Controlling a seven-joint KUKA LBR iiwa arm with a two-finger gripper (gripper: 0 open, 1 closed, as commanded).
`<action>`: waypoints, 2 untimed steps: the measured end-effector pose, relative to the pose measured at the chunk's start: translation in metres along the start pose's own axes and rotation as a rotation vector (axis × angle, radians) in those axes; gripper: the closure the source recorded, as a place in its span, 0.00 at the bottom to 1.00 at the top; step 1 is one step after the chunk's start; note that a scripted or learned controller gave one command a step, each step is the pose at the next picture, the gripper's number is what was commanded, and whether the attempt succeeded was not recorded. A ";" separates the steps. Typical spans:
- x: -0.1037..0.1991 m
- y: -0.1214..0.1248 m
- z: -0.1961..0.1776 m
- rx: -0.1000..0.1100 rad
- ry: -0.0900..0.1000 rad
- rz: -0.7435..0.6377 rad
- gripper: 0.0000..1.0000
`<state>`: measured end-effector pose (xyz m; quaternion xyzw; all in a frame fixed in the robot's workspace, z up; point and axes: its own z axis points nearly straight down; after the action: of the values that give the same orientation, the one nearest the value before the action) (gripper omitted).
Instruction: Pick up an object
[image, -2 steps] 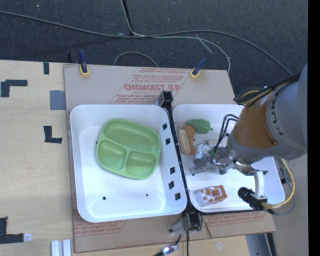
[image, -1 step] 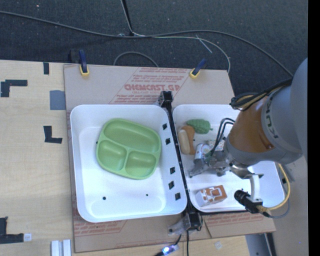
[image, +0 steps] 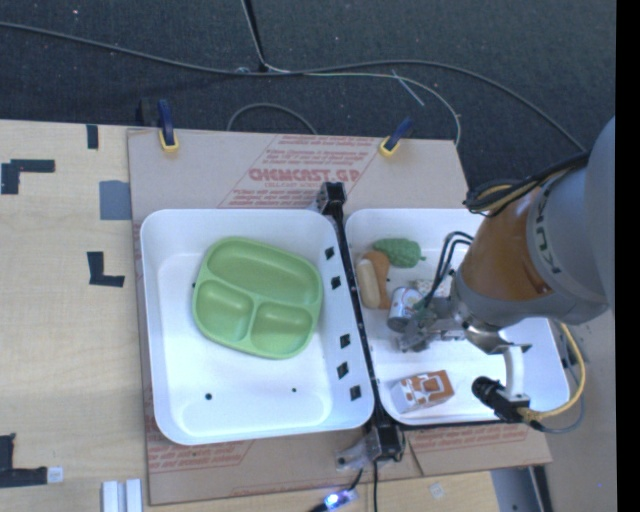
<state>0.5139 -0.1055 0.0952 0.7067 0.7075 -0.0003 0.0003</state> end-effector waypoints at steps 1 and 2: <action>-0.008 -0.002 -0.058 -0.003 0.000 0.000 1.00; -0.003 0.001 -0.120 -0.005 0.000 -0.002 1.00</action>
<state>0.5148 -0.1088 0.2150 0.7062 0.7080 0.0017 0.0021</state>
